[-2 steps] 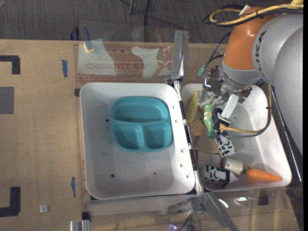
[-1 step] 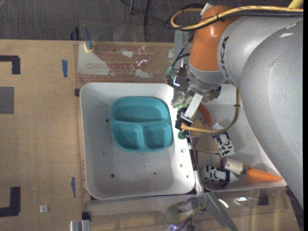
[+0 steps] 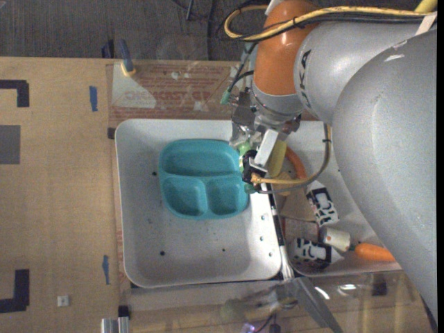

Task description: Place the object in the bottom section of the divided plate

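Observation:
A teal divided plate (image 3: 168, 186) lies in the left white bin (image 3: 139, 241). It has one long section along its upper side and two small sections side by side along its lower side. My gripper (image 3: 244, 151) hangs over the plate's right rim, near the wall between the two bins. A small pale green thing (image 3: 240, 144) shows right at the gripper's tip, mostly hidden by the wrist. I cannot tell whether it is held.
The right bin (image 3: 347, 269) holds an orange carrot-like piece (image 3: 375, 253), two black-and-white items (image 3: 321, 207) (image 3: 310, 250), a small white cylinder (image 3: 338, 239) and an orange curved piece (image 3: 296, 162). The arm covers much of that bin.

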You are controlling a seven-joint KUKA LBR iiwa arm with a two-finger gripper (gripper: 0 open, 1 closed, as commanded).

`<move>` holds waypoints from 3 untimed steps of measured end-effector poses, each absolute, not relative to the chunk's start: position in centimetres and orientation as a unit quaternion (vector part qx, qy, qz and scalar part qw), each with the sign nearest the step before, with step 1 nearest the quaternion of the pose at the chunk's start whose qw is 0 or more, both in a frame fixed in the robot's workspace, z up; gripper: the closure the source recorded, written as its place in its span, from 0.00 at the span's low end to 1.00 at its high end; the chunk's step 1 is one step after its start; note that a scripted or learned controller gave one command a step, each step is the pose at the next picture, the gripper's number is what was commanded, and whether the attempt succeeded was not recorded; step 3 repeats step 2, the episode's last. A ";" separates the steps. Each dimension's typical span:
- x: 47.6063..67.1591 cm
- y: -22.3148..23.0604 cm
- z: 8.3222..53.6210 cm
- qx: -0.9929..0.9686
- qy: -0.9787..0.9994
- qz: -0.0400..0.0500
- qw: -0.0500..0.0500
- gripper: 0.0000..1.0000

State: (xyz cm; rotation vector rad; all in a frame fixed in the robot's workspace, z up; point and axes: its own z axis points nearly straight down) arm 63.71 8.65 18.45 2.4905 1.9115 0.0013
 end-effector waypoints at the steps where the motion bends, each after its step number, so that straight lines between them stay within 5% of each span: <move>1: 63.7 8.7 18.5 0.793 0.609 0.000 0.001 0.00; 2: 63.8 8.7 19.5 0.793 0.610 0.001 0.002 1.00; 3: 63.8 8.7 19.5 0.793 0.610 0.001 0.002 1.00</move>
